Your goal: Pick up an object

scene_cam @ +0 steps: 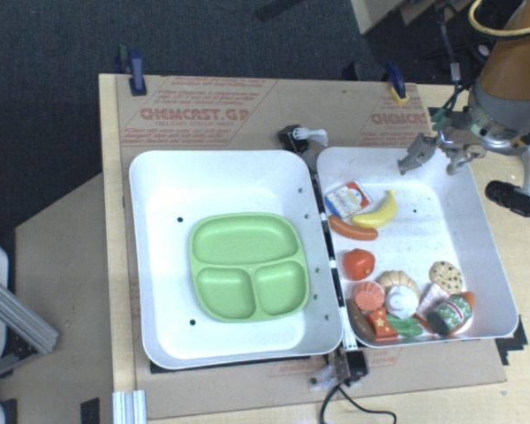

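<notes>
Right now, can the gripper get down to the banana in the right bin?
Probably yes. The gripper hovers over the right bin's far edge, and the banana lies uncovered just below it. Only a packet and a hot dog crowd its left side.

Both shallow white plastic bins (155,237) smooth, slight gloss. Green three-compartment plastic tray (247,266) matt. Brown printed cardboard sheet (194,109) matt, on pale wood desk (71,263). Yellow toy banana (379,212) glossy plastic. Gripper (437,153) bare grey metal.
</notes>
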Robot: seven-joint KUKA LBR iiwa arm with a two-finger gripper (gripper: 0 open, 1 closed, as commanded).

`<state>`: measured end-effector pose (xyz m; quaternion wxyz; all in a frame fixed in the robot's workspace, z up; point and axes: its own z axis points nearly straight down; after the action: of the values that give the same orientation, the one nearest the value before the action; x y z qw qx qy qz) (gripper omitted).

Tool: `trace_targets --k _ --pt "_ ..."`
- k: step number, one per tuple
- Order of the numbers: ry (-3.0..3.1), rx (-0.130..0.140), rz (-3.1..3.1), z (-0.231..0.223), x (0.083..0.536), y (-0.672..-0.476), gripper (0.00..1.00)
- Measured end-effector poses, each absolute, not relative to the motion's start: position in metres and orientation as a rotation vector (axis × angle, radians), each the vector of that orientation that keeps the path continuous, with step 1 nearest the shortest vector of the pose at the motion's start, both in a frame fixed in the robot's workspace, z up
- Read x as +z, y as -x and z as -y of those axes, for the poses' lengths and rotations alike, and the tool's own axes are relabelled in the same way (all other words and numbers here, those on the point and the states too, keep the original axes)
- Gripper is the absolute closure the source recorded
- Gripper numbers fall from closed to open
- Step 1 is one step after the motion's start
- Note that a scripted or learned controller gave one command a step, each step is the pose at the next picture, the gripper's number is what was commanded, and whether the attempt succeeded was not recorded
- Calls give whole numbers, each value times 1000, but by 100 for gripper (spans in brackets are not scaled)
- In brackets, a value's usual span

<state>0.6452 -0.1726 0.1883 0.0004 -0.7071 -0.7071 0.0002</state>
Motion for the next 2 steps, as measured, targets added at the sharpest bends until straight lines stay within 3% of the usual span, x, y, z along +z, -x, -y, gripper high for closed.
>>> trace_targets --k 1,2 --pt "2220 3 2219 157 80 -643 0" --pt "2217 7 2212 129 84 -538 0"
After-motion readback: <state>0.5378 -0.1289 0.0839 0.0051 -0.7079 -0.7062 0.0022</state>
